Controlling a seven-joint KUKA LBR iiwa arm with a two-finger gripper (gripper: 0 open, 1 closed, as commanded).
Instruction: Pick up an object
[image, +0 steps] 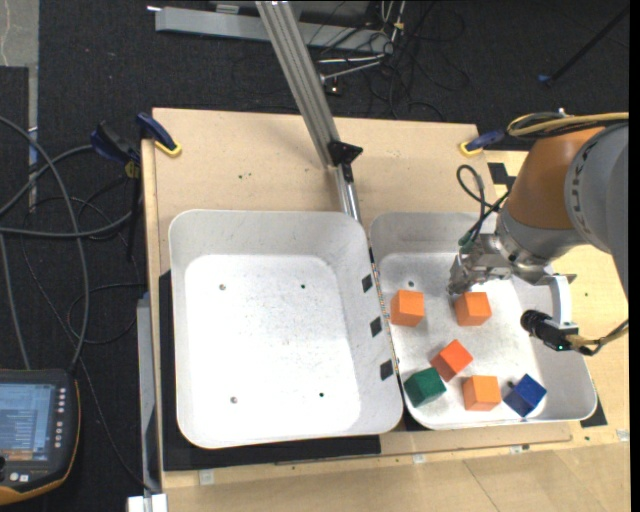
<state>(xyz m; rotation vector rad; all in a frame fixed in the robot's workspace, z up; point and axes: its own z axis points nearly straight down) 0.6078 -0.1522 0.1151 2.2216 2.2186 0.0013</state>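
Gripper (468, 280) sits low in the right bin (560, 408), at the bin's upper middle. Finger state: cannot tell (the tips merge into a dark grey mass against the wrist, no gap readable).

Nearest object: orange cube (472, 307), just beside the gripper tip at its 6 o'clock; touching or not cannot be judged. It looks like a small matte block, top face lighter orange, the side face toward the camera darker, edges crisp, sitting flat on the bin floor. Nothing is seen between the fingers.

Outward from there:
- second orange cube (407, 307), at 9 o'clock of the first, near the bin's left wall.
- red-orange cube (453, 357), at 6 o'clock of the first, turned diagonally.
- green cube (425, 386), at 7 o'clock of the red-orange one, just beside it.
- third orange cube (481, 391), at 5 o'clock of the red-orange one.
- blue cube (524, 394), just beside the third orange at its 3 o'clock, near the lower rim.

Arm's orange band (535, 185) rises at 1 o'clock of the gripper. Left bin (190, 330) lies alongside.
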